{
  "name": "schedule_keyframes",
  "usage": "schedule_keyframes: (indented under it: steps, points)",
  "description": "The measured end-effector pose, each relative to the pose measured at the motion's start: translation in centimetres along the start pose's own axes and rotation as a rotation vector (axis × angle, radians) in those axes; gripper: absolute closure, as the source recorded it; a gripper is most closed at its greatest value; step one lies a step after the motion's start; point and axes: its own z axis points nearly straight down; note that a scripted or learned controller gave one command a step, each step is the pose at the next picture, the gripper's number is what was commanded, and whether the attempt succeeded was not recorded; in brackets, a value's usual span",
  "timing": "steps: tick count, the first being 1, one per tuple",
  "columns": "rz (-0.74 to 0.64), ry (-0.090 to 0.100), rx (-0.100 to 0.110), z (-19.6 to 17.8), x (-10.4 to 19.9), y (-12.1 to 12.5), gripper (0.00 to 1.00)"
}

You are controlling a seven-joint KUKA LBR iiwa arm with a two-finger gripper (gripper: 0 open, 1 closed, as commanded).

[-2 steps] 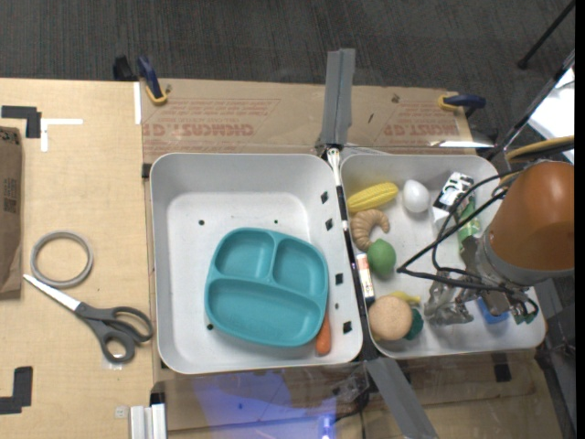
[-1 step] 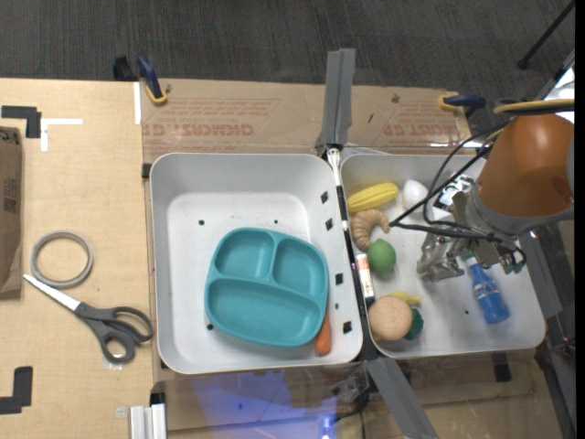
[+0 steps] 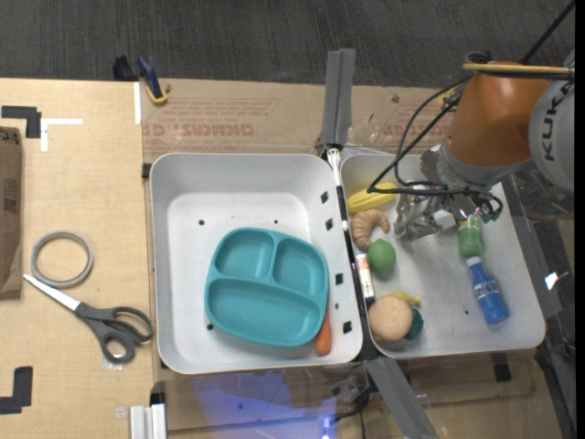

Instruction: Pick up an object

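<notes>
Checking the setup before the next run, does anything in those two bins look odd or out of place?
One thing: a carrot lies squeezed between the teal divided plate and the left bin's right wall, half tucked under the plate's edge. The right bin's items look loosely scattered but unspilled.

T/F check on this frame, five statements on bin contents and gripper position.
1. The teal divided tray lies in the left bin. True.
2. The carrot lies in the right bin. False: it lies in the left bin, beside the tray's right corner.
3. The gripper is over the right bin. True.
4. The scissors lie inside a bin. False: they are on the bench, left of both bins.
5. The blue bottle stands upright. False: it lies on its side.
</notes>
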Motion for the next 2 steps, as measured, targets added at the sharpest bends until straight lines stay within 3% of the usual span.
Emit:
schedule_keyframes:
  steps: [1, 2]
  points:
    - [-0.185, 0.003, -0.001, 0.0, 7.8, -2.5, 0.0]
    - [-0.255, 0.002, -0.002, -0.1, 6.3, 5.4, 0.0]
